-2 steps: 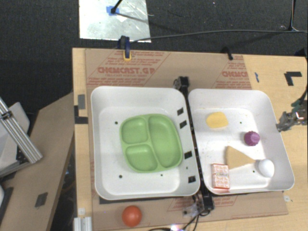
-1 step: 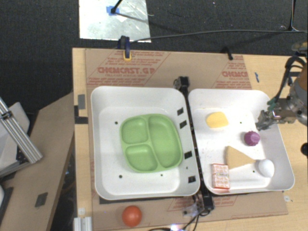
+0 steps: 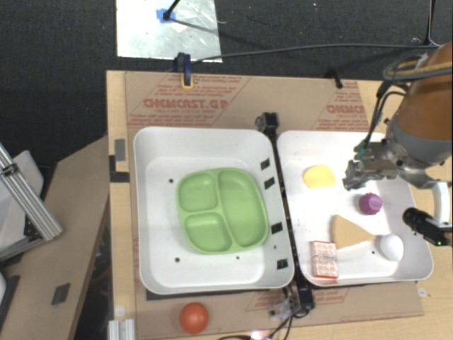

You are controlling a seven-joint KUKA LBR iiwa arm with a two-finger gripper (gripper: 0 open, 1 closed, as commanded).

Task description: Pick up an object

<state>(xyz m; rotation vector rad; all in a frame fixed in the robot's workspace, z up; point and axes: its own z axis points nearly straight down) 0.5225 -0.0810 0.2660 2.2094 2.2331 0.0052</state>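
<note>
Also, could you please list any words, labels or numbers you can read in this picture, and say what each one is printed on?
"CHEMCAST GP", red print on the brown protective sheet behind the left bin.
The same red print repeats behind the right bin, too cut off to read.
Small red and white packet: print too small to read.

You see a dark floor [image 3: 56, 62] beyond the cardboard-topped bench [image 3: 212, 98], a shiny foil sheet [image 3: 168, 18] lying far off, and an aluminium rail [image 3: 28, 200] at left.

Grey arm [image 3: 423, 142] with broad orange band, black cable, and dark metal gripper [image 3: 356, 178].
</note>
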